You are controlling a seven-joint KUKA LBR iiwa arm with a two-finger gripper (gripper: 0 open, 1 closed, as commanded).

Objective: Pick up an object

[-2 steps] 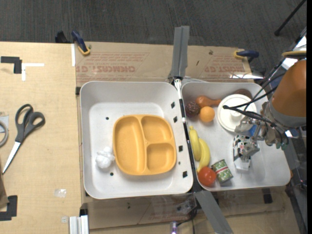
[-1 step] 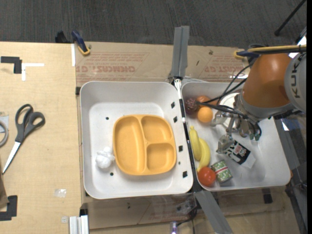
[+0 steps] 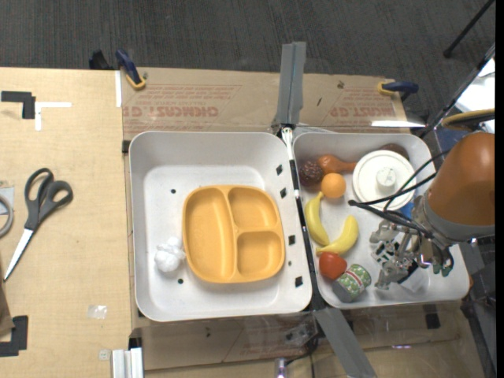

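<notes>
Your gripper (image 3: 398,262) hangs by the right bin's (image 3: 370,138) near edge; I cannot tell its grasp. The banana (image 3: 329,228) curves lengthwise beside the left wall.

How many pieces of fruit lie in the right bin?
3: a banana in the middle, an orange just above it, and a red tomato-like fruit below it. The arm may hide more at the bin's right side.

Open floor around the yellow tray (image 3: 233,233) (left bin), right bin (image 3: 450,290) crowded with banana (image 3: 331,231), tomato (image 3: 331,265), can (image 3: 352,282).
</notes>
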